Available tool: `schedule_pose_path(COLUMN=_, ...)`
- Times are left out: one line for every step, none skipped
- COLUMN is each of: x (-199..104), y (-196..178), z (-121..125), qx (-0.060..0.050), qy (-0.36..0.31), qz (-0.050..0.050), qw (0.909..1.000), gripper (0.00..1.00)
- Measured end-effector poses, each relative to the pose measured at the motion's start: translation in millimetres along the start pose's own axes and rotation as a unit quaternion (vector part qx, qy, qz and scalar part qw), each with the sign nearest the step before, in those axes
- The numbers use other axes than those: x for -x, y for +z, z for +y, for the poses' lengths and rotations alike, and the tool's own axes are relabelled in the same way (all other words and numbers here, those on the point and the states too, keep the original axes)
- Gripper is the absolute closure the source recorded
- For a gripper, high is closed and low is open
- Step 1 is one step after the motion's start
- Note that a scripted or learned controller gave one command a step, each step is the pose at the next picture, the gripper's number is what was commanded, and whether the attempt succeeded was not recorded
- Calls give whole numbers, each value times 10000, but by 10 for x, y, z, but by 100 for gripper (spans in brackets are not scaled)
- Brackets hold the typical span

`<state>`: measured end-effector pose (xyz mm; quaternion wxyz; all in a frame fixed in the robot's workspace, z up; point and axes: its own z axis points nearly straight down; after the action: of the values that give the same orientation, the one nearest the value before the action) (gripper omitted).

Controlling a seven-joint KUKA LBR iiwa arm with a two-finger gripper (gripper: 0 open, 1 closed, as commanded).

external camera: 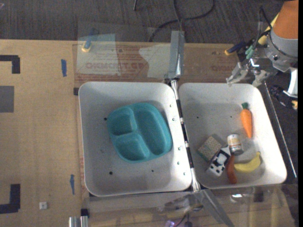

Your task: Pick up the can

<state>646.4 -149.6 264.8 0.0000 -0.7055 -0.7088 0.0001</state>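
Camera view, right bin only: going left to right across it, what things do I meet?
Grey sponge → black-and-white cube → can → carrot. The banana and the red piece beside it overlap these in the order, so I leave them out.
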Motion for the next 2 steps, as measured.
schedule_pose_path(x=198, y=913, z=-896, qx=3, qy=-72, qz=0, qw=10000, gripper=0)
schedule_pose_path(x=17, y=1707, z=-1151, qx=14, qy=526, qz=-4, qw=9986, gripper=0)
